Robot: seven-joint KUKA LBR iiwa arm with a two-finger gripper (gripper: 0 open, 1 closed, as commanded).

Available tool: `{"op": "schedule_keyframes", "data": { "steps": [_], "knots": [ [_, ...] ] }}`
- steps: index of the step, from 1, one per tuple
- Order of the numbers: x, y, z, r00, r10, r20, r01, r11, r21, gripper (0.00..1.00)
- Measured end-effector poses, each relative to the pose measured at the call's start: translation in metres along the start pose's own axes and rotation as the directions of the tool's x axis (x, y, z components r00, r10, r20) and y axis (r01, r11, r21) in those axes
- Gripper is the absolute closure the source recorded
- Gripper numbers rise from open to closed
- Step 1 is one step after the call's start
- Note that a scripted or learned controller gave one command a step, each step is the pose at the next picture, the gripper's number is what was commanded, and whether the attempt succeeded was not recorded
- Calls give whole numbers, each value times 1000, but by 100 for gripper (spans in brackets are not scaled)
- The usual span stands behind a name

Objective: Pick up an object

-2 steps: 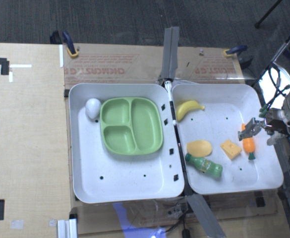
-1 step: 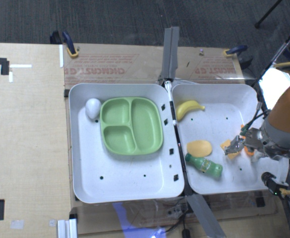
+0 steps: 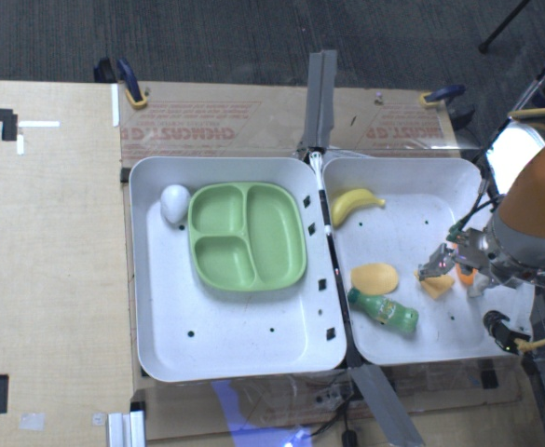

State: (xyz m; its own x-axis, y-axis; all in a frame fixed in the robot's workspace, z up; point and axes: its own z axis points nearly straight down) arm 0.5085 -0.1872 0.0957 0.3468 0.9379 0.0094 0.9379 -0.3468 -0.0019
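My fingers [image 3: 451,266] hang low over the right bin [image 3: 398,343], near its right wall, and my own wrist hides most of them: grey metal and cables crowd that corner, and the orange band of my arm [image 3: 533,194] is cut off by the picture's edge. I cannot tell whether my fingers are spread or closed, since the tips blur into the hardware around them. Just beneath and beside them lies a small orange wedge [image 3: 437,286], touching or nearly touching my tips; another orange scrap [image 3: 467,272] shows behind them, and it may be part of the same piece or a separate one, I cannot say. Nothing is plainly between my fingers. To the left of the wedge, apart from it, a yellow-orange rounded piece [image 3: 374,277] lies on the bin floor, and just below it a green bottle [image 3: 384,311] lies on its side, its neck toward the divider. A banana [image 3: 353,203] rests near the bin's upper left corner, curving along the wall. In the left bin [image 3: 235,343], a green divided plate [image 3: 248,236] with three compartments sits toward the back, and a white ball [image 3: 174,201] lies just beside its upper left corner, against the bin wall. Both bins stand side by side on the table [image 3: 48,277].
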Motion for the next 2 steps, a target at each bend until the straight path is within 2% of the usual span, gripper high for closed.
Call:
{"op": "schedule_keyframes", "data": {
  "steps": [1,2],
  "knots": [
    [27,-15,5,1000,5,10,-5,1000,2,0],
    [26,-15,-3,1000,8,11,-8,1000,5,100]
  ]
}}
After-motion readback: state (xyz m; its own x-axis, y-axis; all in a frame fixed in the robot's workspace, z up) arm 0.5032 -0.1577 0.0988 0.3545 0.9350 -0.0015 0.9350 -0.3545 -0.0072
